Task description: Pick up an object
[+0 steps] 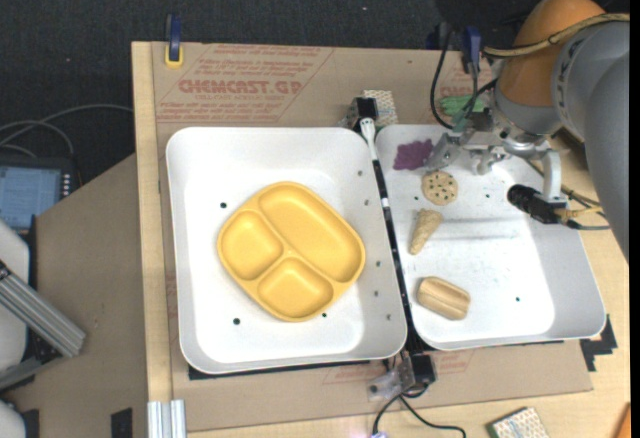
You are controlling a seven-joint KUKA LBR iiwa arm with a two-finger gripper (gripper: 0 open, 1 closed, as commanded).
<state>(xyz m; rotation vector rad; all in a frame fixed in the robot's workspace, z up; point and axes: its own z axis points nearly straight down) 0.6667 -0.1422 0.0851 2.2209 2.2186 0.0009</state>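
Looking down on the bench, I have the two-finger gripper (452,148) low over the far end of the right-hand shallow white bin (560,311), at the end of the grey arm with its orange band (548,36). I cannot tell from this slant whether the gripper's tips are apart or together; the metal parts around the wrist blur into each other there, and I see nothing clamped between them.

The nearest candidate is the round tan cookie with dark chips (439,188), which lies flat just below the gripper, toward the near edge of the bin and close to touching distance. Being round, it has no long axis to line up with. Just to the gripper's left sits a small purple lumpy piece (411,155), equally close. Further toward me from the gripper lies a pale cone-shaped wafer (424,229), its long axis running roughly away from me with the narrow tip at the near end, and beyond that a tan bread-roll-like cylinder (443,297), lying crosswise, well apart from the gripper.

The yellow three-compartment plastic plate (290,249) rests in the left white bin (200,326), far off to the gripper's left.

My judgement: the cookie is the natural target, needing only a short shift toward me and a descent.
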